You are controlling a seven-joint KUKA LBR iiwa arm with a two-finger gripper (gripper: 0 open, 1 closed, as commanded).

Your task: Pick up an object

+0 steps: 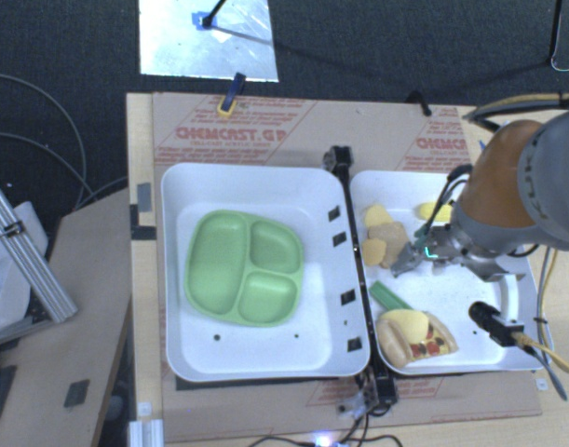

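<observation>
One camera sits high above the bench (pixel 293 124) and looks down at a slant, far enough back to see both white bins, the left bin (pixel 172 250) and the right bin (pixel 452 305), side by side, with the arm (pixel 521 189) coming in from the right.

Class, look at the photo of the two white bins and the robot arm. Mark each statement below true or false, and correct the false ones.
1. The green divided plate lies in the left bin. True.
2. The claw hangs over the left bin. False: it is over the right bin, beside the tan pieces.
3. A green stick lies in the right bin. True.
4. The green plate is piled with food. False: its three sections are bare.
5. The arm carries an orange band. True.
</observation>
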